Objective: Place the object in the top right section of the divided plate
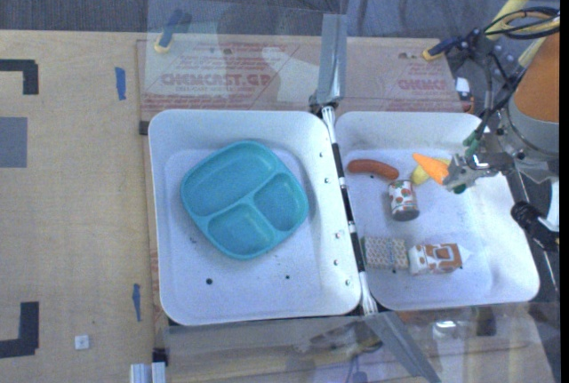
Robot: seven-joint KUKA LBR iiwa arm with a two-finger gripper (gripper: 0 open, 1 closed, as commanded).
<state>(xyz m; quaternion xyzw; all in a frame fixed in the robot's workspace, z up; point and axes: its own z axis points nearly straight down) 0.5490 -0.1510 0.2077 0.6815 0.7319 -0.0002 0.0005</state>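
A teal divided plate [244, 199] lies in the left white bin [169, 283], tilted, with three sections and nothing in them. In the right bin [516, 283] lie a red-brown sausage [372, 168], an orange carrot [431, 166] with a yellow bit beside it, a small can [403, 200], a speckled grey block [385, 252] and a small orange-and-white carton [436, 258]. My gripper [460, 176] hangs low over the right bin's upper right part, just right of the carrot's thick end. I see nothing held in it.
The grey arm with its orange band [542, 88] and cables comes in from the right over the right bin's far corner. A metal divider [342, 195] separates the bins. Cardboard and clear sheeting lie behind the bins.
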